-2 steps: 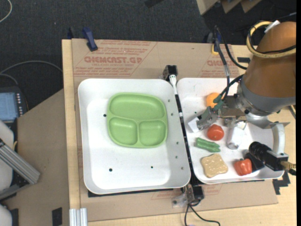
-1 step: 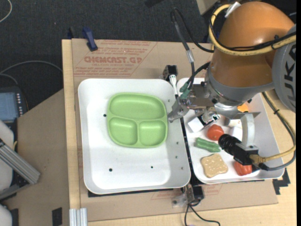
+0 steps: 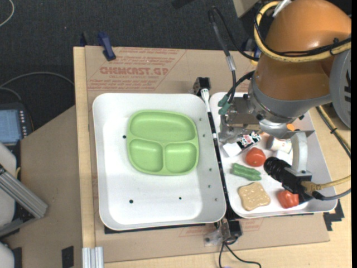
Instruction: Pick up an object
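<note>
Pincer (image 3: 241,128) low over right bin's (image 3: 321,149) far-left corner, grip state cannot be told | tomato (image 3: 255,157) just toward near edge | green bean (image 3: 246,171) beyond it, long axis across bin | cracker (image 3: 254,196) nearest front edge

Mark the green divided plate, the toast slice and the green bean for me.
green divided plate (image 3: 163,142): camera view, on the ridge where its three compartments meet.
toast slice (image 3: 254,196): camera view, middle of its tan face.
green bean (image 3: 246,172): camera view, middle of its length.
</note>
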`<state>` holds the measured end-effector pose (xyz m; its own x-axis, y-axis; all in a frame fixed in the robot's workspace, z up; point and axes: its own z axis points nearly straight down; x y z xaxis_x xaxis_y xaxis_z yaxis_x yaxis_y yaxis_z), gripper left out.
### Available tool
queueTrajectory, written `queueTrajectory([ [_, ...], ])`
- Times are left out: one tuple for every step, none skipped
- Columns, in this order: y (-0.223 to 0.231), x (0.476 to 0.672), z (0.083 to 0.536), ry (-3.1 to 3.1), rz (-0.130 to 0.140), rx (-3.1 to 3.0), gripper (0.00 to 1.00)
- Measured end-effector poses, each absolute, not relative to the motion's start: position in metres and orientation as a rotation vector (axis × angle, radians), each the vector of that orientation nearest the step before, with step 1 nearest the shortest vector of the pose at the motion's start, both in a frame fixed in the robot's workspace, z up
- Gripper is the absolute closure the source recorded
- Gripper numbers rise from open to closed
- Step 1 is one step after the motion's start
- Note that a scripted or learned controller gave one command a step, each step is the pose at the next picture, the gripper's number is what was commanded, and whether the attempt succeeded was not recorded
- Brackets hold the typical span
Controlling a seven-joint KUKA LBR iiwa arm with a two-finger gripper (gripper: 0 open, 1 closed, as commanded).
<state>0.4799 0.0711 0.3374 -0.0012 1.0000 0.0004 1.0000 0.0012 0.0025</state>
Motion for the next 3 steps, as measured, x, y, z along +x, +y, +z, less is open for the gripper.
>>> queueTrajectory([
  [0.103, 0.48, 0.465, 2.221, 0.023, 2.21, 1.0],
  [0.031, 0.48, 0.541, 2.207, 0.014, 2.224, 1.0],
  [-0.023, 0.479, 0.445, 2.218, -0.011, 2.233, 1.0],
])
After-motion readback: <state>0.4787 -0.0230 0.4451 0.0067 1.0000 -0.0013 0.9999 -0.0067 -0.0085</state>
